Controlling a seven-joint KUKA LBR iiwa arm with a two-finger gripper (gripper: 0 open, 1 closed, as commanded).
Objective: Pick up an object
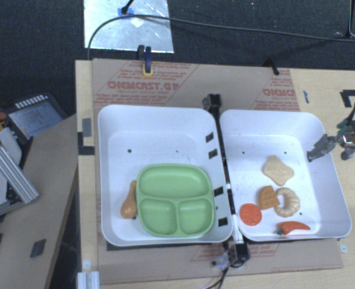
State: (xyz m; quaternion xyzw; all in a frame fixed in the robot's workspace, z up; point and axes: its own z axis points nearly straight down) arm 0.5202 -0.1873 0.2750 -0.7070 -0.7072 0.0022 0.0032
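Object candidates all lie loose in the bins, so by this view the pick has not yet begun. In the right bin (256, 134) there is a pale bread piece (278, 170) near the middle. Toward the front are an orange block (267, 197) touching a curled pastry (287, 201), a red round piece (250, 214) just beside the block, and a red pepper (293, 227) against the front wall. The left bin (114, 125) holds a green divided tray (175, 198) with a tan drumstick (129, 201) lying along its left edge.

Nothing appears lifted or carried. What is left is the whole job: choosing a piece, coming down on it, closing and raising it.

The gripper (328, 146) sits at the right bin's right wall, about level with that bin's back half. It reaches in from the side at a slant, tip pointing down and inward. It is apart from every piece, the bread piece being the nearest. It is small and partly cut off at the frame edge, so whether it is spread or pressed together cannot be told, though it seems to hold nothing.
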